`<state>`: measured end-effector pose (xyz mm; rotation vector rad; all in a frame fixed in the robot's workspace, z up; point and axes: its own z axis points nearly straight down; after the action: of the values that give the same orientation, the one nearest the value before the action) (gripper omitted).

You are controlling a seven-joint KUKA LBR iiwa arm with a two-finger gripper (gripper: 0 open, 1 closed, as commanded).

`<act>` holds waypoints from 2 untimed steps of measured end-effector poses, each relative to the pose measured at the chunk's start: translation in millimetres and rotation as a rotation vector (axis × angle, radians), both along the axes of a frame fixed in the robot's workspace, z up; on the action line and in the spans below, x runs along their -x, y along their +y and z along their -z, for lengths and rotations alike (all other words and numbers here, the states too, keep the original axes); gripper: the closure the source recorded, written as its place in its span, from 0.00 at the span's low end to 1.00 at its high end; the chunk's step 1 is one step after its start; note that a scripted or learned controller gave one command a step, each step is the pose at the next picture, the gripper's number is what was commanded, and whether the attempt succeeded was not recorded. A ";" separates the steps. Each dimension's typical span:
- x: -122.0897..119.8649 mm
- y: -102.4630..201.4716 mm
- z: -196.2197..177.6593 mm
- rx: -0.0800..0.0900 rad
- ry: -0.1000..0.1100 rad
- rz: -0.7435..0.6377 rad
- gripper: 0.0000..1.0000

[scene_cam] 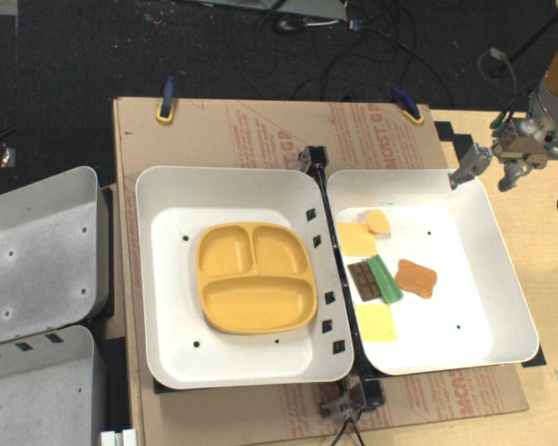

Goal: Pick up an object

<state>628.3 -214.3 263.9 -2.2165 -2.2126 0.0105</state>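
Two-finger gripper [491, 168] hangs spread open, holding nothing, over the far right corner of the right white bin [502, 277].

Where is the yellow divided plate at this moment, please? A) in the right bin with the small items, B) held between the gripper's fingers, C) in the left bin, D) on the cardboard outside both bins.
C: the yellow divided plate lies flat in the left bin, while the gripper hovers open beyond the far right corner of the right bin with nothing between its fingers.
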 end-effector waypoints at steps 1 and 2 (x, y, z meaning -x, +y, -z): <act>-2.4 0.9 -8.0 0.003 -0.012 -0.003 0.00; 0.9 2.4 35.2 0.002 -0.009 -0.002 0.00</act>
<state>627.4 -211.9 228.7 -2.2203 -2.2198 0.0030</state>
